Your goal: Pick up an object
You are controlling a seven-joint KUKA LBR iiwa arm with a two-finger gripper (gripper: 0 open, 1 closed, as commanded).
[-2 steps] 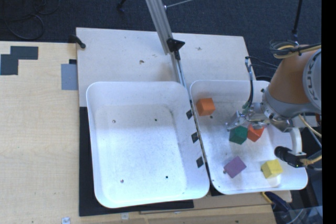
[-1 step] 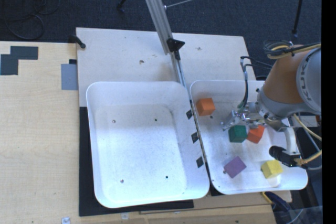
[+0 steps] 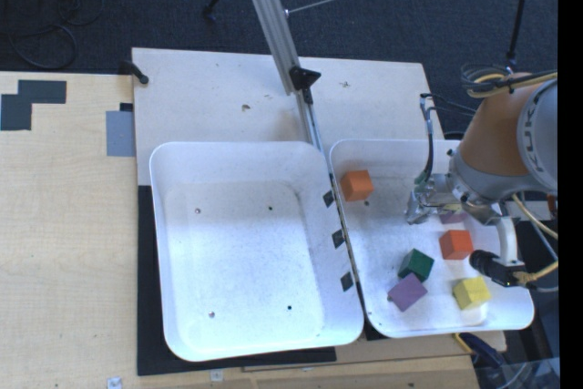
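Note:
In the right bin (image 3: 383, 161) lie several blocks. An orange cube (image 3: 357, 185) sits near its upper left, and a red-orange cube (image 3: 455, 243) lies right of the middle. A green block (image 3: 417, 265), a purple block (image 3: 407, 291) and a yellow block (image 3: 471, 292) lie along the front. A small mauve piece (image 3: 453, 216) peeks out beside the wrist. My gripper (image 3: 417, 210) points down over the bin's middle, left of the red-orange cube and above the green block. Nothing visible is held in it.
The left bin (image 3: 182, 196) lies beside the right one, with a divider carrying black clips (image 3: 338, 237) between them. A slanted metal rail (image 3: 273, 14) rises from behind the bins. Cables (image 3: 533, 250) hang near the arm on the right.

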